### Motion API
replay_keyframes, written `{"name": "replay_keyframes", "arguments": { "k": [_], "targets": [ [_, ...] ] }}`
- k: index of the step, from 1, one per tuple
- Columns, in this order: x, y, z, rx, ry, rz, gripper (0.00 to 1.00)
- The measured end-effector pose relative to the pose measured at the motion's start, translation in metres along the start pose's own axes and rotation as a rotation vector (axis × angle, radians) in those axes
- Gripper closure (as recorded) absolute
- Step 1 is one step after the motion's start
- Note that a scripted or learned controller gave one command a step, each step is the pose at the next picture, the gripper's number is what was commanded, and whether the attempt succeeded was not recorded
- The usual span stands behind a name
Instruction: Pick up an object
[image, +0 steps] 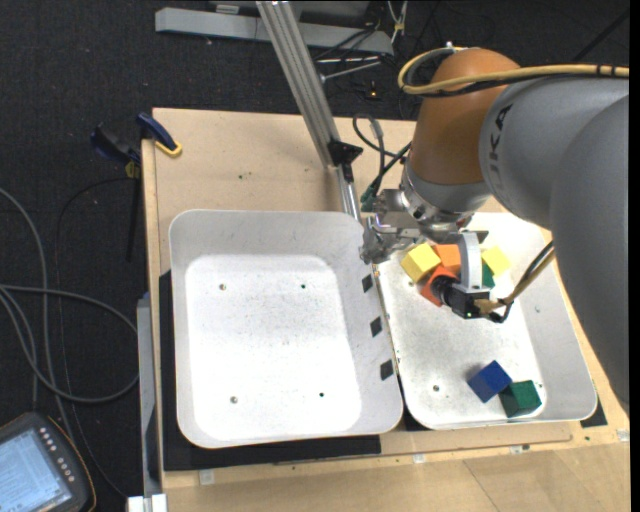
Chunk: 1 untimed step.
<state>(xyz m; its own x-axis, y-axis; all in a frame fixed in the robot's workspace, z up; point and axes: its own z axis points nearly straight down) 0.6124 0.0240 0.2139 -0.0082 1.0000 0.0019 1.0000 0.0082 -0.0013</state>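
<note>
Reaching in from the right, the grey arm (560, 130) hangs over the far end of the right bin (440, 350), its orange band (455, 100) above the wrist. The gripper (388, 232) sits low at the bin's far left corner, close to the rim shared with the left bin (180, 300); from this angle whether it is released or clenched cannot be told, and nothing can be seen grasped in it. Just beside it, toward the right, lies a yellow block (420, 262), touching an orange piece (438, 285) that is partly hidden under the wrist hardware. A second yellow block (495, 260) lies further right with a green bit (487, 274) against it. Well apart from that cluster, at the near right corner of the same bin, a blue cube (489, 380) and a green cube (521, 398) sit touching each other. Both bins rest on a pale wooden surface (250, 150), with a blue and yellow clamp (150, 135) at its far left corner
</note>
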Motion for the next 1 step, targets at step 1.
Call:
{"name": "replay_keyframes", "arguments": {
  "k": [1],
  "targets": [
    [0.0592,-0.0074,-0.0148,-0.003,0.001,-0.001,1.00]
  ]
}}
